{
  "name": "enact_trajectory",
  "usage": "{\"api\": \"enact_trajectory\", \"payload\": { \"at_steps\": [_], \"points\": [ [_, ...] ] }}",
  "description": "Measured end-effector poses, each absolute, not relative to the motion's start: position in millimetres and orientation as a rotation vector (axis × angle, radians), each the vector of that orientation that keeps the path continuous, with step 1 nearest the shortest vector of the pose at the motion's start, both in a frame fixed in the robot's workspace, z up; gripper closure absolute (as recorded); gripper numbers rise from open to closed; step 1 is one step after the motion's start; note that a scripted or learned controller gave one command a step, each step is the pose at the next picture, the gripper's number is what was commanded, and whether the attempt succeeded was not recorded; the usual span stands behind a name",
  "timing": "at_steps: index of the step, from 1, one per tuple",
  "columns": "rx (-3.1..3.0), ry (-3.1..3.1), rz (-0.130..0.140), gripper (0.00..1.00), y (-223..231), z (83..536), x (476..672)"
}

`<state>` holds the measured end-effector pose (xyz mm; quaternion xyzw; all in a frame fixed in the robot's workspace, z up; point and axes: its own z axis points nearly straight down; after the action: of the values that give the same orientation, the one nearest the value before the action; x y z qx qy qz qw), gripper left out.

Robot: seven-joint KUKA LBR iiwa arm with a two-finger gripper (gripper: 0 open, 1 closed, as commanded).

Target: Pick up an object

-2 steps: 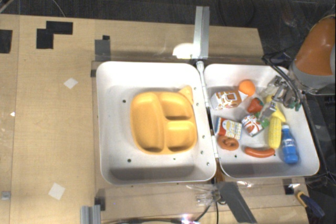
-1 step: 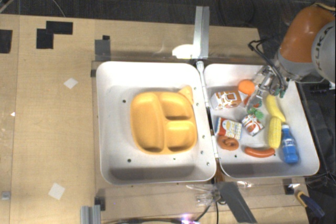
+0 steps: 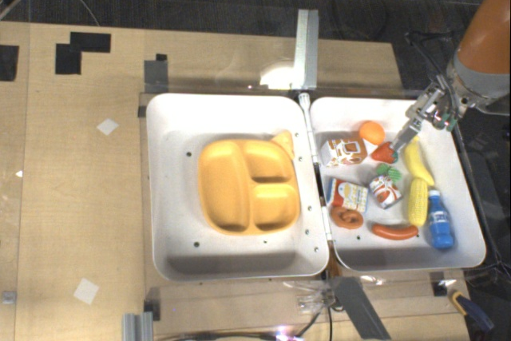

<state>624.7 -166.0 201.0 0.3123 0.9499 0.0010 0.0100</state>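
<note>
The right bin (image 3: 471,251) holds several toy foods. Among them are an orange ball (image 3: 371,131), a small red fruit with a green top (image 3: 384,154), a yellow banana (image 3: 417,161), a corn cob (image 3: 417,202), a blue bottle (image 3: 439,223), a red sausage (image 3: 394,231), a round can (image 3: 385,191) and two small cartons (image 3: 343,152) (image 3: 349,194). My gripper (image 3: 396,145) reaches in from the upper right, slanting down to the left. Its tip sits right at the red fruit, between the orange ball and the banana. Nothing is visibly lifted.
The left bin (image 3: 172,172) carries a yellow divided tray (image 3: 243,184). A metal post (image 3: 306,52) rises behind the wall between the bins. The grey arm with its orange band (image 3: 487,40) hangs over the right bin's far right corner.
</note>
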Motion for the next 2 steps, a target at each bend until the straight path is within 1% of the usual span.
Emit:
{"api": "enact_trajectory", "payload": {
  "at_steps": [1,2],
  "points": [
    [0.997,2.968,0.0,0.0,-206.8,194.2,661.9],
    [0.64,3.042,0.0,0.0,-206.3,121.7,660.8]
  ]
}}
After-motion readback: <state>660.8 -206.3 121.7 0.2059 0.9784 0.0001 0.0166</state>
